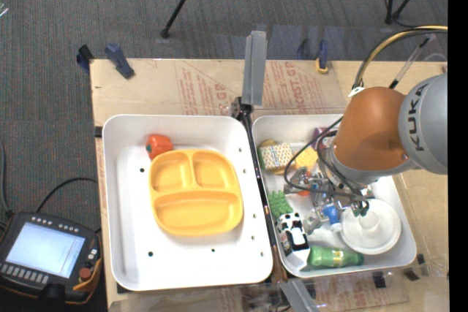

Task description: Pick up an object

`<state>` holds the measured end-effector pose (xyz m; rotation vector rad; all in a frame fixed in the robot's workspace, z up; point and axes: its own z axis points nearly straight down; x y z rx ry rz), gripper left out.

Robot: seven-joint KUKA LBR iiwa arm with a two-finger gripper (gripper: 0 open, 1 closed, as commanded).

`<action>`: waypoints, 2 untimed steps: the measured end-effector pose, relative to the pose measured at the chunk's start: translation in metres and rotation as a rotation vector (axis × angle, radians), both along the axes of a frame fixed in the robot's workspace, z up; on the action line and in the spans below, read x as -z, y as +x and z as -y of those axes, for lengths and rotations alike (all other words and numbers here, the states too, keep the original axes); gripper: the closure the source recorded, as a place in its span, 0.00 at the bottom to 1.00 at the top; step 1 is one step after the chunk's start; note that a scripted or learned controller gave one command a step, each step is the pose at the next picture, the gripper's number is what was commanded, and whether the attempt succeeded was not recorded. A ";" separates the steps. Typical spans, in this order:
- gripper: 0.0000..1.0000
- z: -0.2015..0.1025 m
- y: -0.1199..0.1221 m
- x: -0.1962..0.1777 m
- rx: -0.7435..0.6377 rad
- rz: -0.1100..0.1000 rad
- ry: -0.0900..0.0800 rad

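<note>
Orange-banded arm — low over right bin

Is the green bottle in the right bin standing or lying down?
Lying down. The green bottle rests lengthwise on the floor of the right white bin near its front wall, in front of the white bowl.

Two white bins sit on a tan worktop printed with faded red lettering and lines. The left bin carries a yellow divided tray and, at the tray's far corner, a red-orange piece with a green top. The right bin holds a white dish, a green bottle with a yellowish label, a black-and-white spotted toy, a leafy green piece and a pale packet with a checked pattern. The arm is grey with an orange band.
</note>
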<state>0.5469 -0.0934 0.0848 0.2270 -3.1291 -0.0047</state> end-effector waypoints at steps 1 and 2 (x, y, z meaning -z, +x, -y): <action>1.00 -0.002 0.002 -0.012 -0.005 0.006 0.000; 0.00 -0.003 0.002 -0.011 -0.006 0.005 0.000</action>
